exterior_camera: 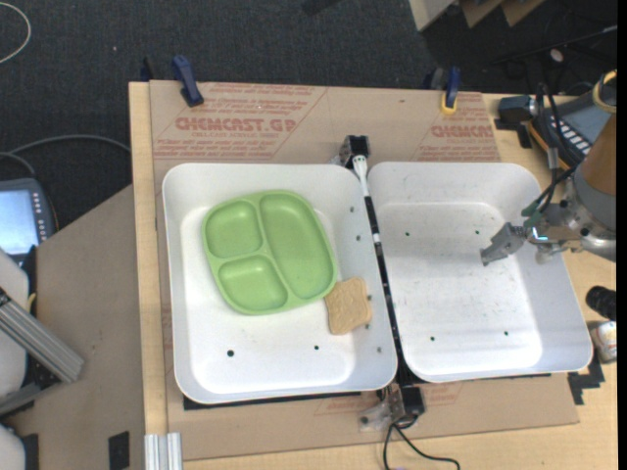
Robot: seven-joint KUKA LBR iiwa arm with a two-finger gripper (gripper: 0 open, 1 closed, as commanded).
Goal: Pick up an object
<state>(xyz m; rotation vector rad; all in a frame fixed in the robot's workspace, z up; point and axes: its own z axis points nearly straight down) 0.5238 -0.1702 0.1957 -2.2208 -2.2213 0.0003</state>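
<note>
Two objects lie in the left bin [181,262]: a green divided plate [269,253], flat and upright with three compartments, and a tan sponge-like slab [348,306] touching the plate's lower right rim. The slab sits near the bin's right wall. The right bin [460,351] shows a speckled white floor. The claw [502,245] hangs over this bin's right half, well apart from both objects; whether its tips are apart or together cannot be told, and nothing is visible between them. Both bins rest side by side on a brown board [245,116] printed with red lettering, fixed by a blue clamp [186,79] at the far edge of the bench. Dark carpet [118,18] surrounds the bench, with cables trailing at left.
</note>
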